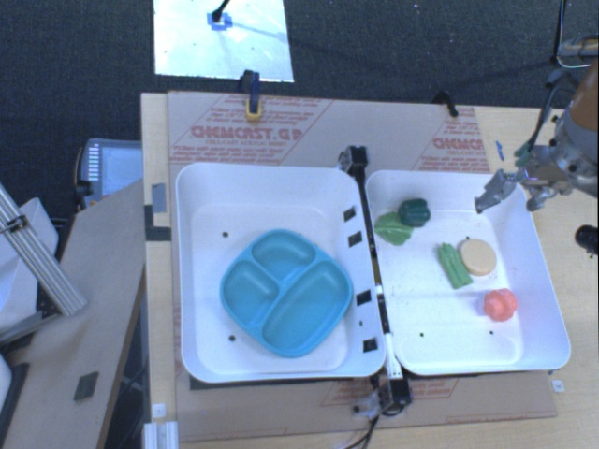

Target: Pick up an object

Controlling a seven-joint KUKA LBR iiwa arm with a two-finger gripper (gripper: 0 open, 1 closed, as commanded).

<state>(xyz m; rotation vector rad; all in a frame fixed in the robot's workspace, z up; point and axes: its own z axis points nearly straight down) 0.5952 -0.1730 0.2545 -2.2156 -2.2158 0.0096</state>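
- The likely picks all lay in the right bin: a dark green pepper-like piece touching a lighter green leafy piece near the bin's left wall, a green ridged stick lying just beside a tan round disc in the middle, and a pink lumpy piece a little apart toward the near right
- The gripper hung over the far right corner of that bin, above its rim and clear of every piece; whether its tips were apart or together could not be told, and nothing was seen between them
- The step in hand looked like the approach, with the grasp not yet begun
- The pink piece seemed the cleanest target, since it stood alone; the stick and disc sat so close that a descent there risked nudging one while closing on the other
- A good descent would be centred on one piece, straight down, clear of the bin wall
- The left bin held a blue divided plate, well apart from the gripper
- The arm was cut off at the right, the gripper's tips were blurred, and the true kind of each toy piece was hard to make out
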